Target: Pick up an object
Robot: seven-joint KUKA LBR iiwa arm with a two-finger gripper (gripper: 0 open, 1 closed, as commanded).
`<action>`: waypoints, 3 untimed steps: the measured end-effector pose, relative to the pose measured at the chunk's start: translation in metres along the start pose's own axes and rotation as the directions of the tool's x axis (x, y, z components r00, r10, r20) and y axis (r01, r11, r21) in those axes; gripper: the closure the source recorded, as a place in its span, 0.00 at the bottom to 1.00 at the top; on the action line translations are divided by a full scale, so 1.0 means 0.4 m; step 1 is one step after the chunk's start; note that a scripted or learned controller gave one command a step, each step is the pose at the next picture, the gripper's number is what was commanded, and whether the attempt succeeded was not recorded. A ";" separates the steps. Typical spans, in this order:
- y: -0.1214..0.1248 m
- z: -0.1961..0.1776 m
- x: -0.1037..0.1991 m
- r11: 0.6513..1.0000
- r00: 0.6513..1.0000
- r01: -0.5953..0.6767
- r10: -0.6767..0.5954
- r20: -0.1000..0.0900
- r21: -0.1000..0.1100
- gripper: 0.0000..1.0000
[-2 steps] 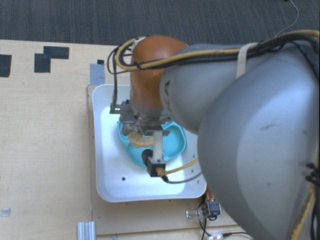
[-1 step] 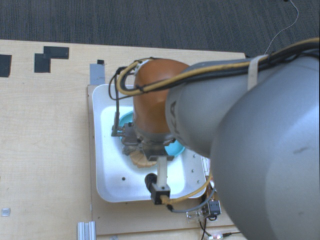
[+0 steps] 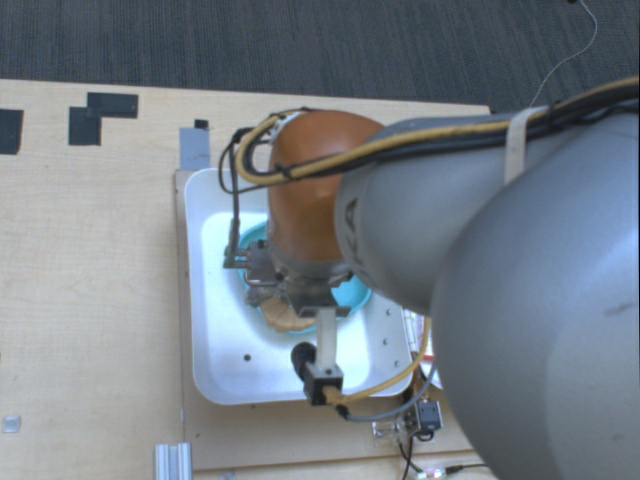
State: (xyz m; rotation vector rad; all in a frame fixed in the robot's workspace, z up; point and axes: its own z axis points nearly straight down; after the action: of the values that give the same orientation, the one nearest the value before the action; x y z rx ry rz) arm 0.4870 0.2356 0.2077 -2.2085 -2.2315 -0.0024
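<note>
My arm reaches in from the right and covers most of the white bin (image 3: 215,298). Its orange wrist band (image 3: 305,193) hangs over the bin's middle, and the gripper (image 3: 283,303) points down below it, hidden by the wrist. A tan rounded object (image 3: 285,317) lies on the bin floor right under the gripper. A light blue object (image 3: 352,293) peeks out on the wrist's right side, and another bit of blue (image 3: 252,236) shows on its left. I cannot tell whether anything is between the fingers.
The bin sits on a light wooden bench (image 3: 90,288). Black marks (image 3: 100,118) and a small grey block (image 3: 195,146) lie at the bench's back left. Cables and a small connector (image 3: 425,416) hang at the bin's front right. A metal bracket (image 3: 172,458) stands at the front edge.
</note>
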 end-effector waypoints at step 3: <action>0.000 0.066 -0.001 1.000 1.000 -0.006 0.006 0.001 0.001 1.00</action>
State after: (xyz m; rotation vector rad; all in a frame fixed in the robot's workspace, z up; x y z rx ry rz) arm 0.4868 0.2353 0.1812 -2.2153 -2.2248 -0.0012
